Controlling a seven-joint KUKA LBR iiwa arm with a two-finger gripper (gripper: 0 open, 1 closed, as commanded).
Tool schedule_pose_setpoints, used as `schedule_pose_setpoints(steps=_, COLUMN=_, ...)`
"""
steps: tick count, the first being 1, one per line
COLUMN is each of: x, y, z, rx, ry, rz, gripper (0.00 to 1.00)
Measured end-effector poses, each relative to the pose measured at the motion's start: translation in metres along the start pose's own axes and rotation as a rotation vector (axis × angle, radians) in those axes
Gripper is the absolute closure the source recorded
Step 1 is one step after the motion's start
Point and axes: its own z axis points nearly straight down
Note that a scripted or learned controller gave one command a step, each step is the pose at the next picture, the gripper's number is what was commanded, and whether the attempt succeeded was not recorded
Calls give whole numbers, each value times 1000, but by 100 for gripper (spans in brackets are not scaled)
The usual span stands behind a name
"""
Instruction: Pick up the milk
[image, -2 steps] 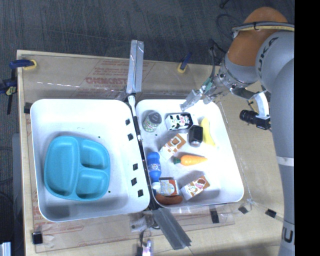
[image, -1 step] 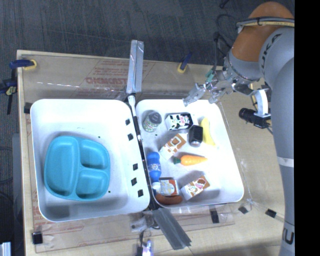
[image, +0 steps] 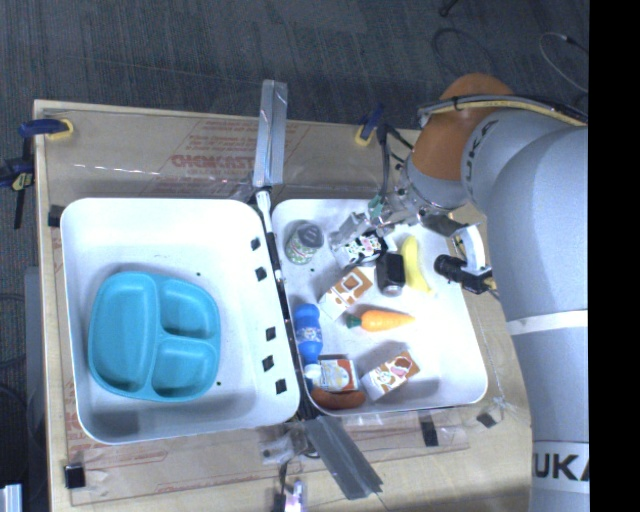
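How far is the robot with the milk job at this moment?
Early stage. Done: the arm has reached into the right bin, and its claw sits low by a black-and-white carton, probably the milk. In hand: nothing visibly lifted; the carton lies in the bin among the other items. Left: grasping and raising it.

Two white bins sit side by side. The left bin (image: 80, 240) holds a blue divided tray (image: 155, 335). The right bin (image: 455, 340) holds a can (image: 303, 241), a banana (image: 413, 263), a carrot (image: 378, 320), a blue bottle (image: 307, 332) along its left wall, and a brown bowl (image: 338, 398) near its front edge
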Motion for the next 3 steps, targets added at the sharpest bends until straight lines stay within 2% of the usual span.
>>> schedule_pose_setpoints(steps=1, x=1, y=-7, z=7, rx=-19, ry=-14, rz=-26, gripper=0)
schedule_pose_setpoints(steps=2, x=6, y=-26, z=6, rx=-22, ry=-16, rz=-168, gripper=0)
schedule_pose_setpoints(steps=3, x=11, y=-29, z=6, rx=-15, ry=-22, rz=-330, gripper=0)
